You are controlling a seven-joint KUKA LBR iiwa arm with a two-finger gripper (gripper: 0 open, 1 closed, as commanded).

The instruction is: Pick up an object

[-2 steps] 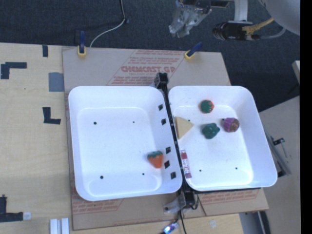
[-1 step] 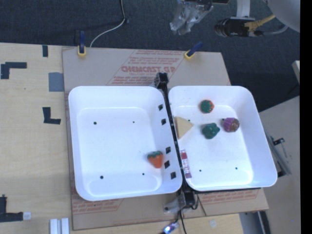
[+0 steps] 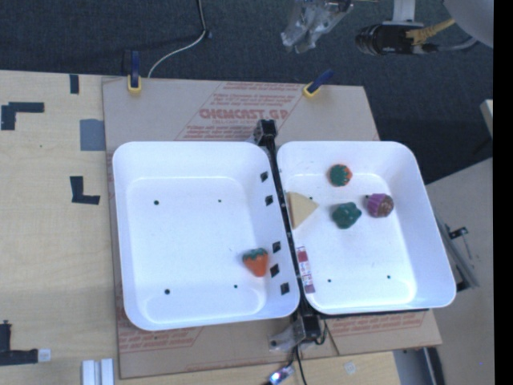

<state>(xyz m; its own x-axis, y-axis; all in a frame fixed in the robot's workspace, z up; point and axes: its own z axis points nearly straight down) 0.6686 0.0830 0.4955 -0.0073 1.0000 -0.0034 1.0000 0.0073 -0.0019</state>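
My gripper point(image 3: 303, 32) hangs high at the top of the view, beyond the far edge of the bench, with nothing seen between its fingers. In the right bin point(image 3: 401, 279) lie a round green-and-red toy point(image 3: 340, 174), a dark green toy point(image 3: 346, 214), a purple toy point(image 3: 379, 205) and a pale yellow wedge point(image 3: 300, 208) against the left wall. A small orange-red toy with a green top point(image 3: 256, 261) sits in the left bin point(image 3: 160, 215) near its right wall.
Both bins rest on a cardboard sheet point(image 3: 240, 111) held by a yellow clamp point(image 3: 133, 80) and a blue one point(image 3: 319, 81). A black divider with clips point(image 3: 276, 215) runs between the bins. A white cable point(image 3: 180, 50) trails at the back.
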